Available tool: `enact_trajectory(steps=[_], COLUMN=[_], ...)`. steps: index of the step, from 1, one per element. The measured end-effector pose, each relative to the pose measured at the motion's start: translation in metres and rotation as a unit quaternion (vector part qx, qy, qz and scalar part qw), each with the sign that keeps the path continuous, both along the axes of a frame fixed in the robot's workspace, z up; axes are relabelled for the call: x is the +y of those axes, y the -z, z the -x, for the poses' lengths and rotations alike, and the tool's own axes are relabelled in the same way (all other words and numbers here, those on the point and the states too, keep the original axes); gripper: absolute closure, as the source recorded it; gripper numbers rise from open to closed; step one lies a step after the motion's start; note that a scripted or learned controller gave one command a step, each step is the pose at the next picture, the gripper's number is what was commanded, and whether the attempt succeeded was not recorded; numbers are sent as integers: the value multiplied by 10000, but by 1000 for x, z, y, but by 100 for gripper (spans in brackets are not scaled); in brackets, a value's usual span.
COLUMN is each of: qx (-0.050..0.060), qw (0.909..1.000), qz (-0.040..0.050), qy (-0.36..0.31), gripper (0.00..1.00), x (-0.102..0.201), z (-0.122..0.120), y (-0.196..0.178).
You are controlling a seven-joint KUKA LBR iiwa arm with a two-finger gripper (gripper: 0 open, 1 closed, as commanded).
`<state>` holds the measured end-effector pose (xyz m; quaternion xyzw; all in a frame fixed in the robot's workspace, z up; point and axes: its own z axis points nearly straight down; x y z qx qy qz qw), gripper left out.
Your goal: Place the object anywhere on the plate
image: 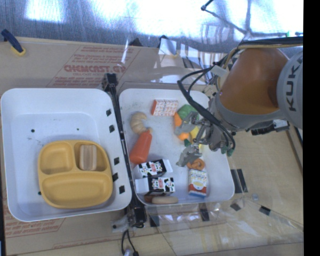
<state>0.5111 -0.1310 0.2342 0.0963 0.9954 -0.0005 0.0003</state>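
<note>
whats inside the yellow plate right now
A tan block-like item sits in the small upper-right compartment of the yellow plate. Nothing covers the plate's other compartments.

Grey KUKA arm (288, 89) with an orange band, showing its wrist and metal end effector (191, 154).

A broad, glossy orange band (250, 84) is wrapping the rounded wrist just behind the end effector, and the grey shell beyond it is carrying part of the dark "KUKA" lettering (292, 92). Black cables (194, 92) are looping from the wrist down toward the end effector, which is showing as dull silver-grey metal with small dark fittings. Light is glinting off the orange surface.
</note>
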Motion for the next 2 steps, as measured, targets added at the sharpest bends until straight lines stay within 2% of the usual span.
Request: enact_trajectory(steps=[1, 2], qx=[-14, 7], qw=[10000, 9918], qz=[7, -3], qy=[-26, -1281], gripper=[100, 100], x=[1, -15], z=[-2, 34], y=[-11, 31])
